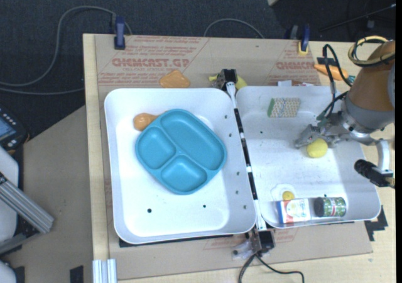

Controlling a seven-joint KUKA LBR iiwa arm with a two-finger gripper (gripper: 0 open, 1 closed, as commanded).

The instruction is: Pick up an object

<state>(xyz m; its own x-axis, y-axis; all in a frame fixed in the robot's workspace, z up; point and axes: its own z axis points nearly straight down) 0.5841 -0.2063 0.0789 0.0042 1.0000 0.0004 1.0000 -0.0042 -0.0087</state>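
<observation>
The pick looks unfinished: the tool (316,136) is low in the right bin (264,168), right at a small yellow lemon-like ball (317,148), with its dark metal fingers splayed open just above and to either side of it, and nothing is lifted clear of the bin floor. Whether the fingers actually touch the ball I cannot tell; closing and raising remain to be done. The ball is smooth, rounded and probably slippery to pinch. Elsewhere in that bin lie a flat green-edged sponge pad (284,107) with a dotted face near the far wall, and along the near wall a printed red-and-white carton (293,210) beside a dark cylindrical bottle (330,206) lying on its side. The left bin (125,200) holds a glossy blue plastic divided plate (180,150) with three compartments and an orange lump (144,121) tucked at its far-left edge. Both bins are shallow, smooth white plastic on a brown board counter (188,55).
</observation>
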